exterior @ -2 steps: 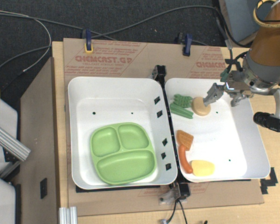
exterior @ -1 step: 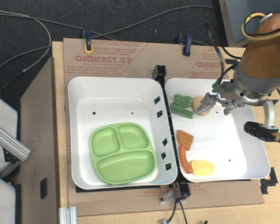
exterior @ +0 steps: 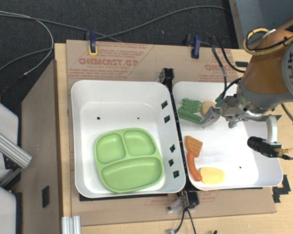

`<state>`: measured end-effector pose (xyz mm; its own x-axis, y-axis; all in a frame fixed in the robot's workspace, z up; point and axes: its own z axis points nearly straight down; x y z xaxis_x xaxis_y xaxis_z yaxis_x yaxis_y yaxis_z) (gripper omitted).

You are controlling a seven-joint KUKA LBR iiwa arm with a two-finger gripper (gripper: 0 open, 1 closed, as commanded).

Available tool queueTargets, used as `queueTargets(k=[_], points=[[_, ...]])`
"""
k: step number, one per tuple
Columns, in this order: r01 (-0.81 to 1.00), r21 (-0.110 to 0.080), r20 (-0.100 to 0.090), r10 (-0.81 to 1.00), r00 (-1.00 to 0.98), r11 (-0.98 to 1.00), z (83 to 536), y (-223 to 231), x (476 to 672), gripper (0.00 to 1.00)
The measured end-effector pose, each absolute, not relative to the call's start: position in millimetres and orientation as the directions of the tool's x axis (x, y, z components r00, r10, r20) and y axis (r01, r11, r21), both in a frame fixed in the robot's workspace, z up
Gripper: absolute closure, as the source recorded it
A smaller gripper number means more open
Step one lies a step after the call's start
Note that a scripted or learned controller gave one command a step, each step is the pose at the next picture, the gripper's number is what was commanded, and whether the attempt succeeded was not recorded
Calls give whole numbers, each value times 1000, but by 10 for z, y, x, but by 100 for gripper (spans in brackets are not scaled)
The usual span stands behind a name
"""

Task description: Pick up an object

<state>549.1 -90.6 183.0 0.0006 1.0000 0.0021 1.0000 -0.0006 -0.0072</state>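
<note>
The right bin (exterior: 244,177) holds several toy food items. A green ridged piece (exterior: 189,109) lies at its far left, and a small tan round piece (exterior: 206,107) touches its right end. An orange wedge (exterior: 194,145), a red-orange sausage shape (exterior: 193,167) and a yellow piece (exterior: 212,175) lie near the front left. My gripper (exterior: 221,120) hangs over the far part of this bin, just right of the tan piece. It is open, with bare bin floor between its two fingers (exterior: 210,116).
The left bin (exterior: 83,130) holds a green divided plate (exterior: 129,159). A black divider strip (exterior: 173,126) runs between the bins. A black part (exterior: 262,146) of the arm juts over the right bin's right side. Clamps and cables sit at the bench's far edge.
</note>
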Motion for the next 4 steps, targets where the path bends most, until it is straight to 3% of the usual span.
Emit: queueTargets(k=[1,2,4], points=[[1000,-7,2,1000,0,0,1343,-913,5576,0],[1000,0,2,1000,0,0,1486,-909,5590,100],[1000,6,0,1000,-2,2,2552,-889,5742,100]])
